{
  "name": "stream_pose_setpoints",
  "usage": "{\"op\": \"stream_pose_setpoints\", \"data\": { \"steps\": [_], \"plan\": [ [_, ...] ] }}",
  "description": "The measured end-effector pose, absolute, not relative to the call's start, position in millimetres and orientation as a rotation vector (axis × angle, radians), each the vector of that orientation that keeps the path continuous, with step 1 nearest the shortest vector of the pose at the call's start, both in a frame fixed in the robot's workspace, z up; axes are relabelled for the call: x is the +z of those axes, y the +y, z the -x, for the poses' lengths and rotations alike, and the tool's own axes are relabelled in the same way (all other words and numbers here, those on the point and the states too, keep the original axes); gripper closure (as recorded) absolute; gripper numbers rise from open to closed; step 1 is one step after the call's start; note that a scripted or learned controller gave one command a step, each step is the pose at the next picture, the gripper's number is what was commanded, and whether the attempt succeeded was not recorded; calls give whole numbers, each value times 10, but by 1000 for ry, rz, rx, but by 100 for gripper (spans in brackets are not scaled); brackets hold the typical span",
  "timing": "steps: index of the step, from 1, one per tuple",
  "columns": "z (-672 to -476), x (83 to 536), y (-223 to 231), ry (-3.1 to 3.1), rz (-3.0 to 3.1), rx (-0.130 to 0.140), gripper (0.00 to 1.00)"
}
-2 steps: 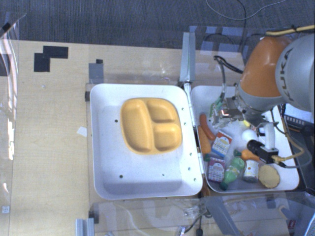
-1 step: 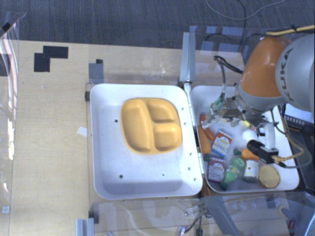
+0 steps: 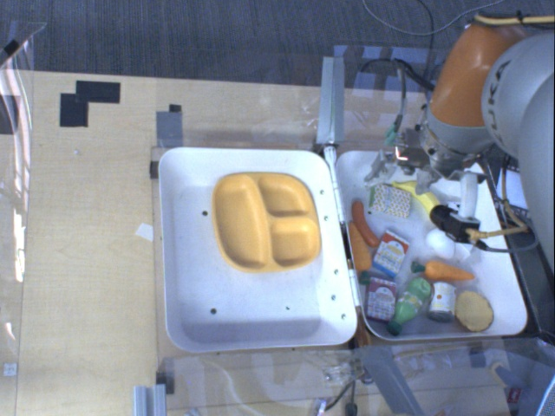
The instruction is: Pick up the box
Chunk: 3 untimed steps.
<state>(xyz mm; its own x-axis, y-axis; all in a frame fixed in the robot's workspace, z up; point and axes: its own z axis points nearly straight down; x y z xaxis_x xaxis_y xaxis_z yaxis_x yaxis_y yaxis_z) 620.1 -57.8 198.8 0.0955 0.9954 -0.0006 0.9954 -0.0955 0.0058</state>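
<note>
Camera view, upper right of frame: gripper (image 3: 401, 173) hovering over box (image 3: 390, 201) (patterned, in right bin (image 3: 512, 319)) — finger state impossible to tell — yellow tray (image 3: 264, 219) sitting left.

right bin (image 3: 518, 312) crowded — left bin (image 3: 186, 310) roomier

I work in a robotics lab: a pale wooden bench (image 3: 87, 258) marked with black tape squares (image 3: 87, 100), two shallow white plastic bins (image 3: 182, 319) in metal brackets, loose black cables (image 3: 408, 11) over grey carpet at the far side.
</note>
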Motion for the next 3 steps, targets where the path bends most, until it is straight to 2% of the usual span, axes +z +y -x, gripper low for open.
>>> {"op": "stream_pose_setpoints", "data": {
  "steps": [1,2,3],
  "plan": [
    [-5759,959,-851,2091,-2338,8,0],
    [-5765,890,-1584,2200,-2233,13,0],
    [-5359,911,-1002,2350,-2056,15,0]
  ]
}}
